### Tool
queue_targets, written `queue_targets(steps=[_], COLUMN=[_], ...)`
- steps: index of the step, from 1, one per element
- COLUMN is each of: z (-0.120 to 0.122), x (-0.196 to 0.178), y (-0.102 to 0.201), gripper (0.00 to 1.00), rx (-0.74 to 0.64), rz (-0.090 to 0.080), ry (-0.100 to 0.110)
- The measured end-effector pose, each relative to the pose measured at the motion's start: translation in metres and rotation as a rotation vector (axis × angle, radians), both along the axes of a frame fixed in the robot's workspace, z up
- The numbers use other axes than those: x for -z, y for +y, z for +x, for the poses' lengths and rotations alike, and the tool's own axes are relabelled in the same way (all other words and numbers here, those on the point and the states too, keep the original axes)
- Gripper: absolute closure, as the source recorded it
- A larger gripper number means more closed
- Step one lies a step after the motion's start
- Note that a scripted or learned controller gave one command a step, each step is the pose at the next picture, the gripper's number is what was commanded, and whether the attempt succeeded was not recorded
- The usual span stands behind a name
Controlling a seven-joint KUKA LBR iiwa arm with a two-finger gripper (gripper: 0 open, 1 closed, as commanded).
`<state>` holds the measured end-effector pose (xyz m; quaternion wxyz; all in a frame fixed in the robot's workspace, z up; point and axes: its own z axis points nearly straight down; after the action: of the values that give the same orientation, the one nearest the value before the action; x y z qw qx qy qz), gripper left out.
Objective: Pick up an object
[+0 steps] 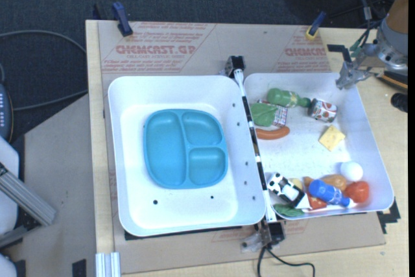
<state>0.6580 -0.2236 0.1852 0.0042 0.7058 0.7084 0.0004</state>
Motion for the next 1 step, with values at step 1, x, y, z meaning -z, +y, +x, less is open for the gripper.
queue_targets(steps=[1], z=[-0.0668], x=[0.0649], y=[0.0213], gripper=[1.0], rx=[0.004], rz=[0.006], ry=[0.009])
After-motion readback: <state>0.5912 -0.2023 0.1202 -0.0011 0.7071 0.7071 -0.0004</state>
